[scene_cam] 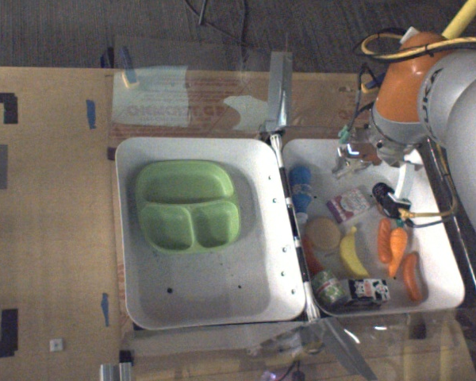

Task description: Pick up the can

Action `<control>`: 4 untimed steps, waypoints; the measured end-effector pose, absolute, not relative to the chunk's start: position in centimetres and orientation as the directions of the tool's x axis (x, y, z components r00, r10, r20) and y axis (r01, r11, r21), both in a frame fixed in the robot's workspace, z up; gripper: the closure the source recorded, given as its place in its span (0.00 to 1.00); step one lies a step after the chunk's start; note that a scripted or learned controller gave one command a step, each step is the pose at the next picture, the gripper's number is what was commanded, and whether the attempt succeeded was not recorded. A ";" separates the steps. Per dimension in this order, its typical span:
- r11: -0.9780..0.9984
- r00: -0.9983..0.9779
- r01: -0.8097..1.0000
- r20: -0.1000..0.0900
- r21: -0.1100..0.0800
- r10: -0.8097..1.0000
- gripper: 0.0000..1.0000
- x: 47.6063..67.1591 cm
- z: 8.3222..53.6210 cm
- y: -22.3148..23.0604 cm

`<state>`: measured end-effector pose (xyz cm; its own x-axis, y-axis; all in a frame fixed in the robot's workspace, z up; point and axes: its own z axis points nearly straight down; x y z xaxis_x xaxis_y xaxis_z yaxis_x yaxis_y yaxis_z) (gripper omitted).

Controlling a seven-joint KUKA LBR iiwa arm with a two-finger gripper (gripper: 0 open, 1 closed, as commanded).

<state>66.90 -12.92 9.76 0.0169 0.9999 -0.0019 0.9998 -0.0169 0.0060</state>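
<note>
The gripper [351, 155] hangs over the far end of the right bin [452, 292]; I cannot tell how it stands. The can [328, 286] lies well below it, at the bin's near wall, beside a small carton [369, 290] and below the banana [351, 254].

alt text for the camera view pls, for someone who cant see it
The gripper hangs over the right bin's far end, above mixed food items, with the can lying at the near left corner. The left bin holds a green tray.
</note>
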 end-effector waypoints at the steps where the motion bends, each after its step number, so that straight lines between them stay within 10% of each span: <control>1: -0.017 0.017 1.000 -0.002 0.006 1.000 0.00 66.9 9.7 -12.9; 2: -0.297 0.297 0.955 -0.001 0.000 0.955 0.00 66.7 8.5 -15.3; 3: -0.294 0.294 0.956 -0.001 0.006 0.956 1.00 66.9 9.8 -15.2; 4: -0.293 0.293 0.956 -0.001 0.005 0.956 0.00 66.9 9.7 -15.1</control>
